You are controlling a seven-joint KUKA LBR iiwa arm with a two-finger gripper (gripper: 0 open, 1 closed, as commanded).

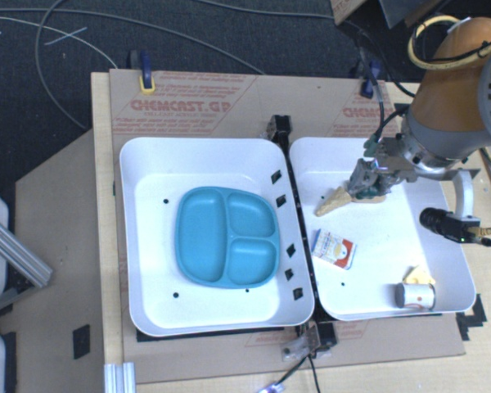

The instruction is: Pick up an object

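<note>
A tan toy ice-cream cone (334, 202) with a green top lies at a slant in the upper middle of the right bin (442, 301), tip pointing left. My gripper (368, 181) comes in from the right and sits over the cone's wide green end, with its fingers closed around that end. A small white packet (334, 249) with red and yellow print lies flat below the cone. A short grey and yellow cylinder (415, 292) rests near the right bin's front right corner.
A blue divided plate (227, 237) fills the middle of the left bin (139, 178). A black divider with clips (290, 219) runs between the bins. A black fitting (442, 222) sticks out over the right bin's right rim. Cables trail behind the bench.
</note>
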